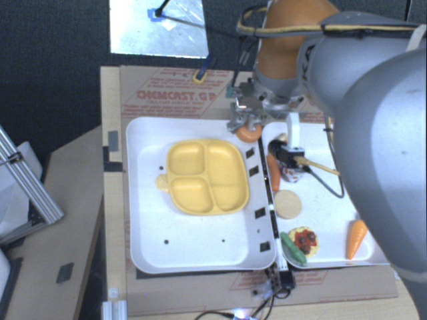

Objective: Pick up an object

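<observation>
Two shallow white bins side by side on a brown printed cardboard sheet (175, 95).

Left bin (141, 199): one pale yellow plastic plate with four compartments (203, 177), lying flat around the middle, slightly toward the far side.

Right bin (321, 213): five items.
- A long slim orange carrot-shaped piece (273, 171), lying along the left wall.
- A flat tan round disc (288, 204), just near of that piece.
- A small yellow piece dotted with red (305, 239), at the near left.
- A green pod-shaped piece (292, 249), touching the yellow piece's left near edge.
- A short orange carrot-shaped piece (356, 239), at the near right, well apart from the rest.

Grey arm with orange band (373, 112): enters from the right and covers much of the right bin's far right.

Gripper (248, 121): at the far end of the wall between the two bins; whether the claw is open or closed cannot be told.

Task item: one orange rounded piece (250, 134), directly at the gripper's tip on the far rim between the bins; whether it is gripped cannot be told.
</observation>
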Tool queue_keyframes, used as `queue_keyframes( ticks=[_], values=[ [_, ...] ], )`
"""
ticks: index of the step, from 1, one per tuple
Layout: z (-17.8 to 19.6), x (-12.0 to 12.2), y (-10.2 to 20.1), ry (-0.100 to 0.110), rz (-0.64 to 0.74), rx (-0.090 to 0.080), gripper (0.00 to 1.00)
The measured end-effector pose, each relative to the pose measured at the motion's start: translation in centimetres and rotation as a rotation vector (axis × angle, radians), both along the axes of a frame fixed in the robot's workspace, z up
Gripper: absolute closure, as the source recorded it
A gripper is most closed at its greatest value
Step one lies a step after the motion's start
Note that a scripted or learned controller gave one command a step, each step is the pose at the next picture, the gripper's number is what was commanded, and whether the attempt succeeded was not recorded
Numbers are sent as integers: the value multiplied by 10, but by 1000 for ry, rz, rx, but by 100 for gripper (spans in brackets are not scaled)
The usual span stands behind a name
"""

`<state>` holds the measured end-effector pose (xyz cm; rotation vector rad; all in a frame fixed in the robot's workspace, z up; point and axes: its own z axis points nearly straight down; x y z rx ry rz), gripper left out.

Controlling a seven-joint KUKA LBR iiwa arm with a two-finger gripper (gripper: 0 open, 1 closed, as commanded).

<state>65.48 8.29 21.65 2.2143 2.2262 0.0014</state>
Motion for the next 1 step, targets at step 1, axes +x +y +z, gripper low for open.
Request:
queue_keyframes(
  ticks=[1],
  values=[
    [4,2,-7,-1,-4,0,100]
  ],
)
